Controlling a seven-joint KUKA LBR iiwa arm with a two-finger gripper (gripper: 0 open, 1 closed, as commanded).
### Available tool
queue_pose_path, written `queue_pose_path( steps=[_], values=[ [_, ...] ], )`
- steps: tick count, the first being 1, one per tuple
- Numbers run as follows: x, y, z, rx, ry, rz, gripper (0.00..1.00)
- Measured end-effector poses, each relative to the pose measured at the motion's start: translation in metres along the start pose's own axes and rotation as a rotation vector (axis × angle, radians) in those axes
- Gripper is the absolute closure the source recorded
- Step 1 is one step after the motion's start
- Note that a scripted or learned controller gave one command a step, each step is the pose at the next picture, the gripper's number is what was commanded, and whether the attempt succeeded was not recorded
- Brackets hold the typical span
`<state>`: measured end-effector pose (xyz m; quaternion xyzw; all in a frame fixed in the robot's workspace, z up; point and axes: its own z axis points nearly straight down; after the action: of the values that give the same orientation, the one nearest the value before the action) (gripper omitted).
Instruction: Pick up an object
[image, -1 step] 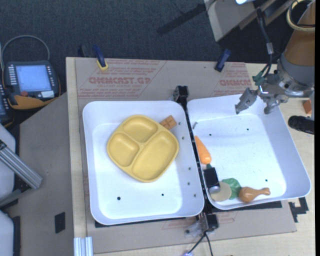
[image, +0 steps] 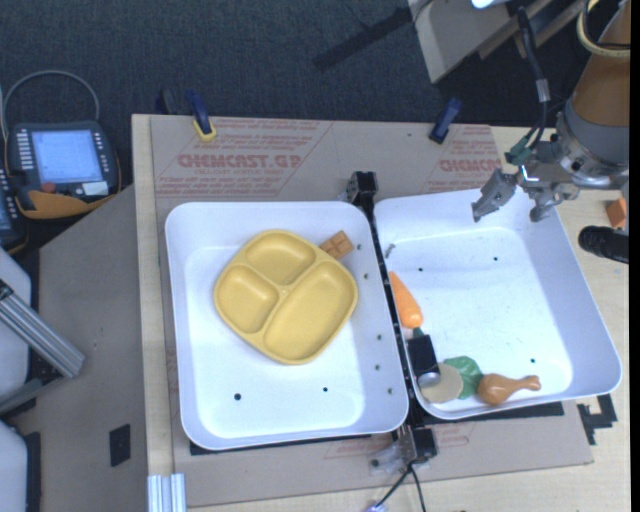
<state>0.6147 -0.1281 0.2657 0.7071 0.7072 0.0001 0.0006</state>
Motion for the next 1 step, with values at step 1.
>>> queue_pose_path(
  steps=[1],
  values=[
    [0.0001,0.0027,0.0430,0.006,0.001,0.000,0.00]
  ],
)
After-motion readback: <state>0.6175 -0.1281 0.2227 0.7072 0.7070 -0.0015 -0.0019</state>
